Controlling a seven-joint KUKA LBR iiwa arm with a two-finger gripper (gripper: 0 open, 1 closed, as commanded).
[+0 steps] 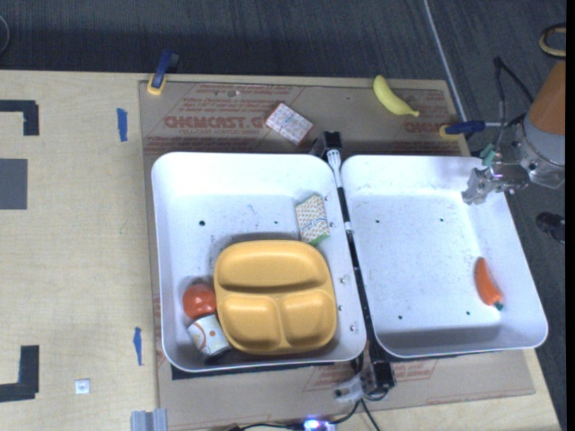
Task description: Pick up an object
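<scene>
Pincer (478,189) over the right shallow white plastic bin's (422,335) far right rim; grip state indiscernible.
Small smooth orange carrot-shaped toy (487,282) lies by the right wall, speckled floor open around it.

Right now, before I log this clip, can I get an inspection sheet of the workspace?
Surface: brown board on a pale bench, bearing the left bin and right bin side by side.
Job's things: in the left bin, a yellow tray, a patterned packet, a red ball and a small can; in the right bin, a carrot near the right wall.
Clutter: banana and a patterned card on the board behind the bins.
Gripper: gripper over the right bin's far right corner, nothing seen between its fingers.
Cables: a thin line slanting across the floor; wires at the front edge.
Surroundings: dark carpet; blue clamps on the board.
</scene>
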